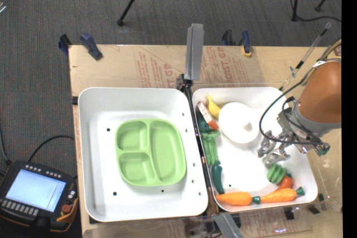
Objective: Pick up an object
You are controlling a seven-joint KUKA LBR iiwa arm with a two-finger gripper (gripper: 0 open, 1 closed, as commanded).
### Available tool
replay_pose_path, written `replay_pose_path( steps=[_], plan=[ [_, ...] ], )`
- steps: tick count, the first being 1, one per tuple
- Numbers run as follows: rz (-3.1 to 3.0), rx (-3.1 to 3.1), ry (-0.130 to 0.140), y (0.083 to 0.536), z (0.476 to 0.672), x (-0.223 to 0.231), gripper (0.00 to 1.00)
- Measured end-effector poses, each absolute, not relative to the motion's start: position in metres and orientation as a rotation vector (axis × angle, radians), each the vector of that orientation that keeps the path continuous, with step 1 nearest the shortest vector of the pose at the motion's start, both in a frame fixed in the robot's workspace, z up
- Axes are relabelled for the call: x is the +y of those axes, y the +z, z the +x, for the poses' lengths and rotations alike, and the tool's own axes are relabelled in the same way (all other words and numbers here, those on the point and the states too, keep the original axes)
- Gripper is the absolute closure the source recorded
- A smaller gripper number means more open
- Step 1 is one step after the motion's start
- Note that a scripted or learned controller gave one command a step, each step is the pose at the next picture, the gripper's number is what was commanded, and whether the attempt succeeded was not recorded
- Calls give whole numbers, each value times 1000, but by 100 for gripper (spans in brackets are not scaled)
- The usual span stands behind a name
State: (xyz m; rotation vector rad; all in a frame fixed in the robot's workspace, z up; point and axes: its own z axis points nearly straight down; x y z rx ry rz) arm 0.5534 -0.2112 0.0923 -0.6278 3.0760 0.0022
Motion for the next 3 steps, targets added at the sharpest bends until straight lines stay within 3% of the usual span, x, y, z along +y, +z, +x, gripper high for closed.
replay_pose_path(
  steps=[1,2,3],
  plan=[
    [-627,3076,3,92,553,-211,0],
    [-599,3064,-8,93,491,-181,0],
    [-613,3066,-1,101,491,-178,100]
  ],
)
